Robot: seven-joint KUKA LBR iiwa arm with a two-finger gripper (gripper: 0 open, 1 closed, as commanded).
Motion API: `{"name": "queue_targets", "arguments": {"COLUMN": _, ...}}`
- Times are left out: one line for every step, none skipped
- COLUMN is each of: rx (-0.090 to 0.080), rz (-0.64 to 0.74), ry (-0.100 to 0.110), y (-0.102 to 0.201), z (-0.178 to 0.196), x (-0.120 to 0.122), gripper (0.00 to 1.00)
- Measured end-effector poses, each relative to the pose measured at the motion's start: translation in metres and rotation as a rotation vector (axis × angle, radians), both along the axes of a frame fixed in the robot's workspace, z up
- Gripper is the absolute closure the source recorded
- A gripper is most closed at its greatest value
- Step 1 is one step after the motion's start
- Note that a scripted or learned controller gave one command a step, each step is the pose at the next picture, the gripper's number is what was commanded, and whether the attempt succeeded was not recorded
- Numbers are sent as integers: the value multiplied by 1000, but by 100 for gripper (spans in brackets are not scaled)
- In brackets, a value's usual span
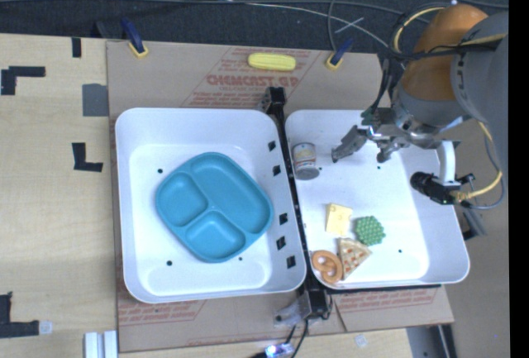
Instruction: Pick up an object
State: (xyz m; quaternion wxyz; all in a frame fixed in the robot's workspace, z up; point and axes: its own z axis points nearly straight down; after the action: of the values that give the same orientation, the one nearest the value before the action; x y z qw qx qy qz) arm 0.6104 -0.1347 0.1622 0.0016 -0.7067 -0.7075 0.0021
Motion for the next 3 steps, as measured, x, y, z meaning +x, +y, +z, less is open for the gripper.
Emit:
{"name": "queue_targets", "arguments": {"rx": 0, "rz": 1, "ry": 1, "y": 4, "z": -44, "x": -3, "gripper": 0}}
{"name": "queue_targets", "arguments": {"rx": -7, "rz": -2, "ry": -9, "y": 1, "z": -78, "x": -3, "gripper": 0}}
{"name": "queue_targets", "arguments": {"rx": -5, "rz": 0, "ry": -10, "y": 2, "z": -66, "x": -2, "gripper": 100}}
